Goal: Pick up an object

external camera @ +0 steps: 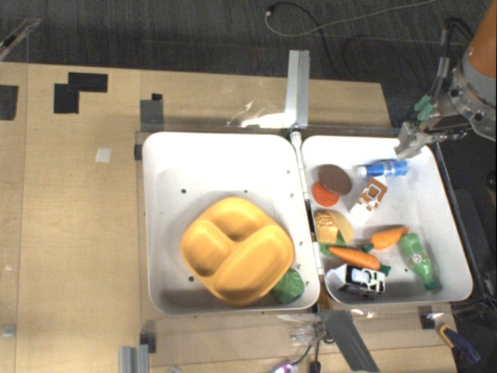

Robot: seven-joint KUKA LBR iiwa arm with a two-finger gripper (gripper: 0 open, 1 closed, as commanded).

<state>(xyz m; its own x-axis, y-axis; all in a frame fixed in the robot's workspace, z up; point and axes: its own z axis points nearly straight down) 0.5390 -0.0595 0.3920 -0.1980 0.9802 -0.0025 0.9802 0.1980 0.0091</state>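
1. The surface [70, 231] is a pale wooden top carrying two shallow white bins side by side, with a metal divider post rising where they meet at the back.
2. The left bin [167, 169] holds a big yellow sectioned dish [237, 249], lying tilted near the front, with a green round item [290, 286] tucked against its front right edge.
3. The right bin [454, 231] holds the small clutter: a brown disc [335, 178] above a red-orange one [325, 196], a blue bottle [382, 169] lying on its side near the back, a small brown-and-white waffle-like piece [372, 196], a tan bread-like item [329, 227], two carrots [388, 237], a green bottle [417, 260] and a black-and-white toy car [363, 280] at the front.
4. The arm comes in at the upper right, and its pincer [409, 140] sits over the back rim of the right bin, just beside the blue bottle's cap end. Nothing is visible between its fingers; whether they are wide or narrow I cannot tell.
5. Progress, as I judge it: early. No object is lifted; every item rests in a bin. The blue bottle looks the likeliest target, being nearest. What remains is the whole grasp: descend, close on something, and raise it clear.
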